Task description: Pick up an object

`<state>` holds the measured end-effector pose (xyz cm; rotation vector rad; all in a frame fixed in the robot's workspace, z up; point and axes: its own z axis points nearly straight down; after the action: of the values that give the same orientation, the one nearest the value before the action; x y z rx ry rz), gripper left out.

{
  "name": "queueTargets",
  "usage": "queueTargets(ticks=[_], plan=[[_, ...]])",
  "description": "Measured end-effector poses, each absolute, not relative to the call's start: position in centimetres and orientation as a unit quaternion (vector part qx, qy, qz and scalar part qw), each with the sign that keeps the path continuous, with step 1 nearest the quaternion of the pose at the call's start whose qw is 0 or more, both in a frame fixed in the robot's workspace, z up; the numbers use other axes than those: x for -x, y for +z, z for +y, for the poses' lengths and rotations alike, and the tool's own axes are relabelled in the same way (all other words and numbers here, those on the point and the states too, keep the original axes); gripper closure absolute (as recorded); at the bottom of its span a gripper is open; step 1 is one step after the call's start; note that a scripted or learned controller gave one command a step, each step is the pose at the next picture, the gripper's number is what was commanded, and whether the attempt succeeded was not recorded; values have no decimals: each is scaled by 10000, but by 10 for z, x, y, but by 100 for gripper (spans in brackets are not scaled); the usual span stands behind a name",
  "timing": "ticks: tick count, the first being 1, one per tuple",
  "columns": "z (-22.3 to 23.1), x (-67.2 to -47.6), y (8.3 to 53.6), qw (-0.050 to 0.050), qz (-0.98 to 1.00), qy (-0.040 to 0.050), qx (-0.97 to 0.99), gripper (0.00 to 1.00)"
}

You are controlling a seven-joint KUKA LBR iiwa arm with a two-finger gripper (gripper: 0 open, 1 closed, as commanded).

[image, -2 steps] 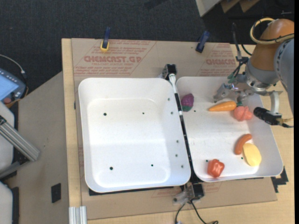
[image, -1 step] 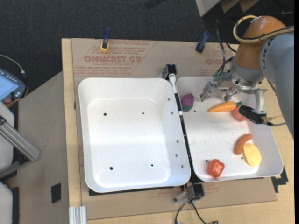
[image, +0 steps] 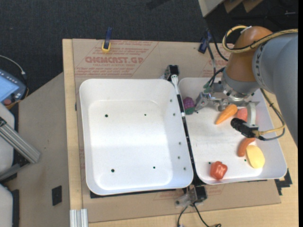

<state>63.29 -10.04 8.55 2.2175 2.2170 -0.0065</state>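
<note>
In the camera view, the gripper (image: 204, 100) is lowered into the right bin (image: 203, 145), just beside the purple grapes (image: 189, 103). Whether its jaws are wide or narrow cannot be told. A toy carrot (image: 226, 114) is seen close by, probably waiting to be picked.

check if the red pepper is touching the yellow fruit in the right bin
Apart. The camera view shows bare white bin floor between the red pepper and the yellow fruit.

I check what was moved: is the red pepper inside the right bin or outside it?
Inside. The red pepper lies on the right bin floor near its front rim.
</note>
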Motion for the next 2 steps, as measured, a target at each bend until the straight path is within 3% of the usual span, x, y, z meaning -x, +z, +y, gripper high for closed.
queueTargets(ticks=[1,2], plan=[[-110,-670,268,84,7076,50,-7065,0],[-192,-599,129,17,7067,17,-7075,0]])
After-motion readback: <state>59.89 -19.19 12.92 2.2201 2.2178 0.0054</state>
